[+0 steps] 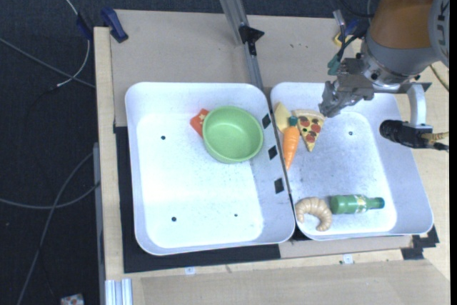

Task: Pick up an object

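Pizza slice (pixel 310 128) lies in right bin (pixel 400 175), upper-left area, tip pointing toward near edge, carrot (pixel 290 144) touching its left. Gripper (pixel 334 105) hangs just right and above of it; grip state cannot be told. Likely target sits down-left of the gripper.

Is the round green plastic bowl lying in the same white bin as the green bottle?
No, the round green plastic bowl sits in the left white bin, while the green bottle lies in the right white bin.
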Robot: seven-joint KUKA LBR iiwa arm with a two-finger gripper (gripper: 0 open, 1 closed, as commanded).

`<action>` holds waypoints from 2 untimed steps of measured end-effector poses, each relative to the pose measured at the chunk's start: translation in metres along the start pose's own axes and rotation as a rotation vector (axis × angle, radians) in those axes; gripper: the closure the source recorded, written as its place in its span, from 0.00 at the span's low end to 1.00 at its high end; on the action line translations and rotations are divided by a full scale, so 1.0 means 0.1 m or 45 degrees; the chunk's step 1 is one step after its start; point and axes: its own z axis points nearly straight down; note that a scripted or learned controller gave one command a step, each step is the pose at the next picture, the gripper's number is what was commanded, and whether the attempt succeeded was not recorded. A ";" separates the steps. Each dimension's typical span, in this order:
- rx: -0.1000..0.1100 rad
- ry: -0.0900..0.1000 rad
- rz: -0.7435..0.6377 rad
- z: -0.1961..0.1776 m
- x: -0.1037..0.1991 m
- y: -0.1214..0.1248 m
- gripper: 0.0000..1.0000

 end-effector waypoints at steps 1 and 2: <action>0.004 0.001 -0.002 0.18 0.56 0.02 1.00; 0.007 0.000 -0.004 0.28 1.21 -0.03 1.00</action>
